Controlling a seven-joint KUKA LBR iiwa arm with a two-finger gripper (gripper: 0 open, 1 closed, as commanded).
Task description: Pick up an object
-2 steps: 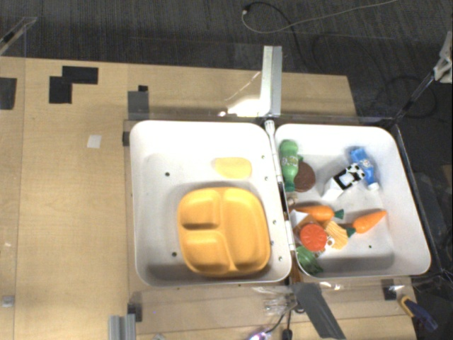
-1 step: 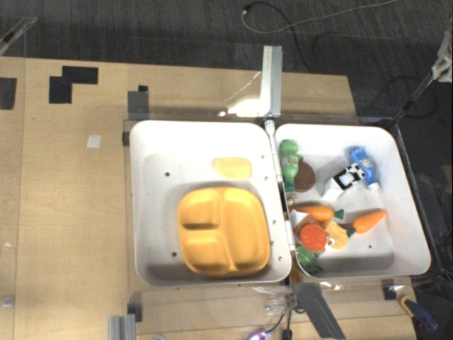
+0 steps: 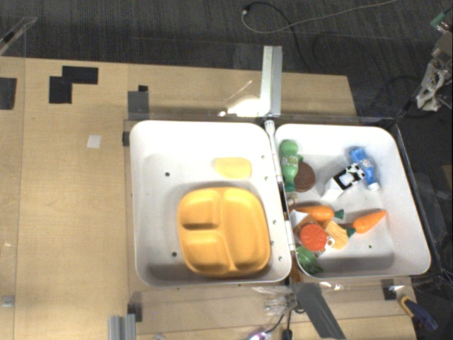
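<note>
A: What do you see in the left bin (image 3: 148,190)?

B: You see a smooth yellow plate (image 3: 224,229) with three moulded compartments, and a flat pale oval (image 3: 231,166) just beyond it.

A: And in the right bin (image 3: 396,190)?

B: Glossy toys lie clustered there: two tapered orange carrots (image 3: 368,221), a round red tomato (image 3: 313,236), a brown dome (image 3: 304,177) and a blue figure (image 3: 359,158). You cannot tell the pincer's state.

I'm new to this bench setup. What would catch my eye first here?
The big yellow divided tray in the left bin, with a pale yellow piece just beyond it. Then the right bin, with its bright clutter: two orange carrots and a blue toy.
</note>
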